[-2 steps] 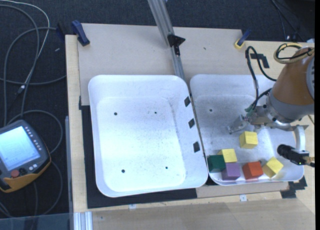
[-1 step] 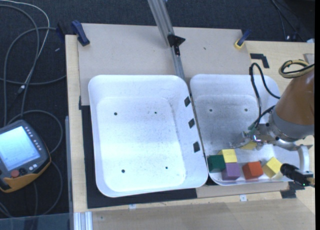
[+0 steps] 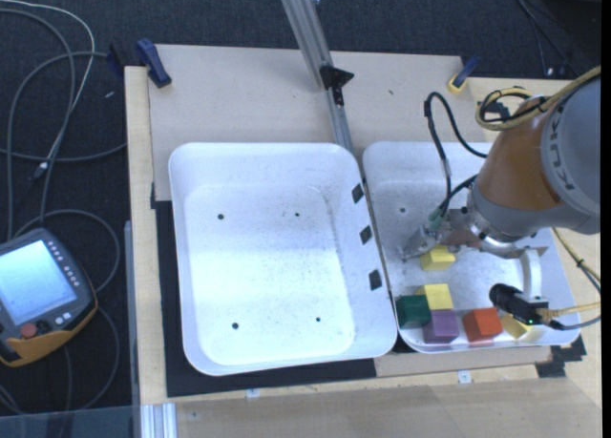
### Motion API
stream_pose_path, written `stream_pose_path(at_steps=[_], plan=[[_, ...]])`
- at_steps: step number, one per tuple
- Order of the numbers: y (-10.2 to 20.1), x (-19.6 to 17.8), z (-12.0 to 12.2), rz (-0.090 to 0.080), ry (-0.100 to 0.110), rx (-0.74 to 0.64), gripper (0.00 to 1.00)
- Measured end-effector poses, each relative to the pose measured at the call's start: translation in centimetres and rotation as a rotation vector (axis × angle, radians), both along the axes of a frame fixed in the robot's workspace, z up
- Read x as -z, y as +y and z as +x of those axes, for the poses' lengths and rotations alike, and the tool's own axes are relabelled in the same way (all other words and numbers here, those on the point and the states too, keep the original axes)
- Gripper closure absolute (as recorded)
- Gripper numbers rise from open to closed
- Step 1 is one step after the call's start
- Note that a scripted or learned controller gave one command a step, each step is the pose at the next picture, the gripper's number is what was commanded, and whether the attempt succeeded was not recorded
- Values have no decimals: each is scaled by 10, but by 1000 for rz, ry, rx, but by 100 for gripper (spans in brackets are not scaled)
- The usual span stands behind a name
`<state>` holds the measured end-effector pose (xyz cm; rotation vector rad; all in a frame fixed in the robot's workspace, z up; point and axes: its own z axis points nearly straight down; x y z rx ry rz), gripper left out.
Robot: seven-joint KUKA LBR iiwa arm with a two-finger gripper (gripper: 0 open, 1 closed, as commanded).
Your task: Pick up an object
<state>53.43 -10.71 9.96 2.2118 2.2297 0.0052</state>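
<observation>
A small yellow block (image 3: 440, 258) is lying in the right bin (image 3: 401, 178), just beside the tip of the pincer (image 3: 427, 239), which is hanging over it; whether the pincer is apart or together, I cannot tell. Nearer the bin's front rim, a green block (image 3: 412, 310), another yellow block (image 3: 438, 295), a purple block (image 3: 440, 325) and an orange block (image 3: 482, 324) are sitting close together. The left bin (image 3: 191, 169) is resting alongside on the table (image 3: 239, 93).

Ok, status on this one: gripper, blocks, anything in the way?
Gripper low in right bin, by yellow block. Nothing seen held. Other blocks clustered at near wall.
</observation>
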Motion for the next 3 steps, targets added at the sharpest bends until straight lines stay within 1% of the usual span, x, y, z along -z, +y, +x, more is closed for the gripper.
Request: stream_pose_path(at_steps=[1, 2, 3], plan=[[-4, -10, -2, -1, 0, 7, 100], [111, -104, 19, 2, -5, -3, 100], [171, -127, -27, 3, 6, -1, 100]])
